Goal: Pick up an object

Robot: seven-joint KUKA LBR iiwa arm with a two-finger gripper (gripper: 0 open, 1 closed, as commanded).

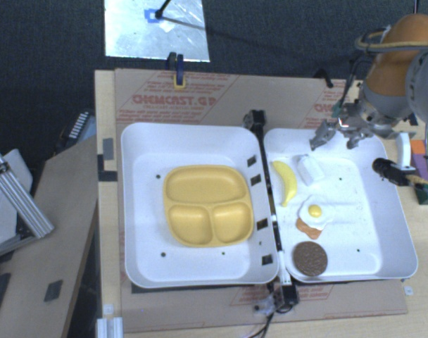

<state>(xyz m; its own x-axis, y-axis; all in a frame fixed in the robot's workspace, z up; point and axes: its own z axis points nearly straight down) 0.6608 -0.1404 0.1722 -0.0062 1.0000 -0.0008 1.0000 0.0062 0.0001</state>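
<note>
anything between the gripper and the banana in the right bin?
Nothing visible. The gripper hangs over the right bin's far edge; the banana lies exposed near the divider, with a small white block beside it, not over it.

Right bin, four small objects lying loose.
Yellow banana (286, 182) flat near the left wall; small white block (310, 169) just beside it; fried egg (315, 213) (over something orange) below; brown round cookie (310, 258) nearest the front.

The 2 white bins (193, 143) look like smooth, slightly glossy plastic, as does the yellow divided tray (203, 204), while the printed board (221, 94) beneath looks like matt cardboard and the upper-left sheet (140, 20) like shiny foil.
</note>
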